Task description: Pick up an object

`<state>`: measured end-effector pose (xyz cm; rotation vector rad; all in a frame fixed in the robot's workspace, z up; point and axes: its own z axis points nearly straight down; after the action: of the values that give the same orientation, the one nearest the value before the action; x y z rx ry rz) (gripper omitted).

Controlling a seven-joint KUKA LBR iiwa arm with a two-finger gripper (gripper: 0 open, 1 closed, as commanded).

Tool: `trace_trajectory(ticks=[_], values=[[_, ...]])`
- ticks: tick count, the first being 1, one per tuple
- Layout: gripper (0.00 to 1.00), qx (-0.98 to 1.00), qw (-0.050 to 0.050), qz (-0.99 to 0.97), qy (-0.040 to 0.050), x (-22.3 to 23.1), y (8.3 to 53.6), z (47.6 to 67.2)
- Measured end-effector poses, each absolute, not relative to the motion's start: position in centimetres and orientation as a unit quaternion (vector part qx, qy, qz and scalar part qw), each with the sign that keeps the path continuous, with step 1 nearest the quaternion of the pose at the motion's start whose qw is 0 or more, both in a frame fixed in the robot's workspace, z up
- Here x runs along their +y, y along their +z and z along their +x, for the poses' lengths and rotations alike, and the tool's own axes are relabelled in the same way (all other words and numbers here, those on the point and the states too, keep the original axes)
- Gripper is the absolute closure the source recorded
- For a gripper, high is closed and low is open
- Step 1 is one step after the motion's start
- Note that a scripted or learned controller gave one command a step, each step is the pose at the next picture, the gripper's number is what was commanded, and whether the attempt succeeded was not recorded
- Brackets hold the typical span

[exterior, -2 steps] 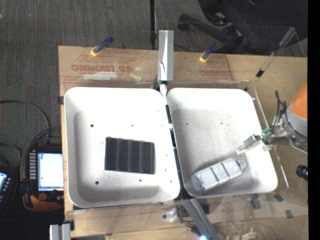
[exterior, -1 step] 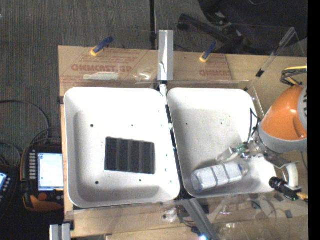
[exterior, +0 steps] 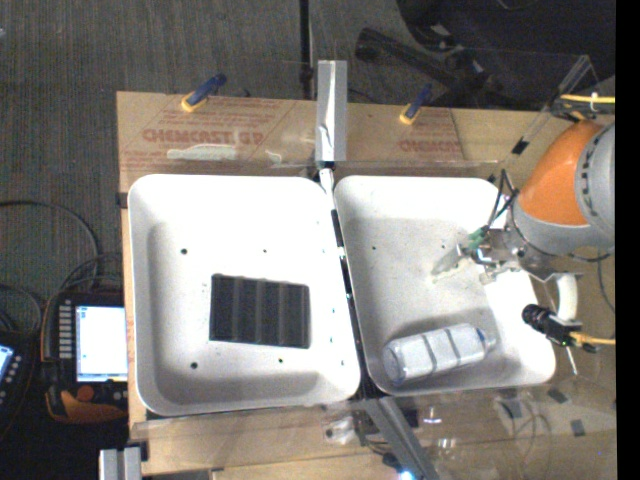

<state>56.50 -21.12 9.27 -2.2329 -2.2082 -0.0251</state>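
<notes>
A clear plastic bottle (exterior: pixel 438 351) lies on its side near the front wall of the right bin (exterior: pixel 400 208). A black ridged rectangular block (exterior: pixel 260 311) lies flat in the middle of the left bin (exterior: pixel 160 218). My gripper (exterior: pixel 450 259) hangs over the right half of the right bin, pointing left. It is behind the bottle and well apart from it. Nothing shows in its grasp. The grey arm with its orange band (exterior: pixel 560 183) comes in from the right edge.
Both bins sit side by side on a wooden board (exterior: pixel 230 133) held by clamps at the back. A metal post (exterior: pixel 330 118) stands behind the seam between the bins. A handheld pendant (exterior: pixel 90 343) lies left of the bench.
</notes>
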Motion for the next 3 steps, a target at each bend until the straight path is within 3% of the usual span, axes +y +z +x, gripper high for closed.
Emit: trace_trajectory(ticks=[1,2,3], values=[[0.0,-0.693,-0.003,-0.721,-0.0064,-20.9,9.2,62.6],[1.0,-0.693,-0.007,-0.721,-0.0038,-21.1,10.3,62.7],[0.0,-0.693,-0.006,-0.721,-0.0041,-21.0,10.2,62.7]])
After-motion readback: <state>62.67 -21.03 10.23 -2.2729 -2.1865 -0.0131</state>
